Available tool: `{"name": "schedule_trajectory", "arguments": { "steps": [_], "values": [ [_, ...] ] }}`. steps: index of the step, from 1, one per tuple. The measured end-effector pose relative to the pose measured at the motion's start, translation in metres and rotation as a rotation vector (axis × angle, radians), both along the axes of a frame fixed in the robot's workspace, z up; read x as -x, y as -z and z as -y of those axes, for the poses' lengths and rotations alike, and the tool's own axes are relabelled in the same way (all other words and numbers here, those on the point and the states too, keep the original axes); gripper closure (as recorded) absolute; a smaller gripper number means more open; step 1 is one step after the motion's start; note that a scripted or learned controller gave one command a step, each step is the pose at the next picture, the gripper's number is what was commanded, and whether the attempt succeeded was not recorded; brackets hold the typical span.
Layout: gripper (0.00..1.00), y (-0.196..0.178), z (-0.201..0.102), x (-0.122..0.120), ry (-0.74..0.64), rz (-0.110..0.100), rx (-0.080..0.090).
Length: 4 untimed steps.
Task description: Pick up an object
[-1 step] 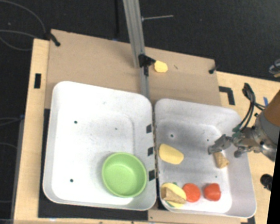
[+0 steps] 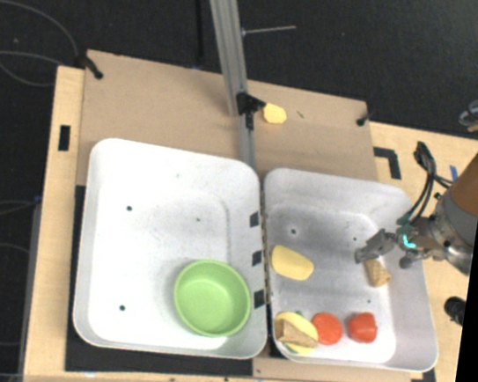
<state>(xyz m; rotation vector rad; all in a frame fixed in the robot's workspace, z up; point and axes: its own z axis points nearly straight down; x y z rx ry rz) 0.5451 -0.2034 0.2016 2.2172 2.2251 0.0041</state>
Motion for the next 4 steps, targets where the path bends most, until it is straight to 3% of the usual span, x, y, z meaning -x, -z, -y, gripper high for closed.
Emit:
{"name": "schedule_trajectory", "arguments": {
  "steps": [1,2,3,4],
  "values": [
    [0.00,0.063,-0.001,0.000,0.003,-0.007,0.003],
    [0.00,0.100,-0.002,-0.001,0.002,-0.002,0.000],
    [1.00,0.089,-0.002,-0.002,0.005,0.001,-0.002],
    [1.00,0.033,0.010,-0.003,0.006,0.005,0.004]
  ]
}}
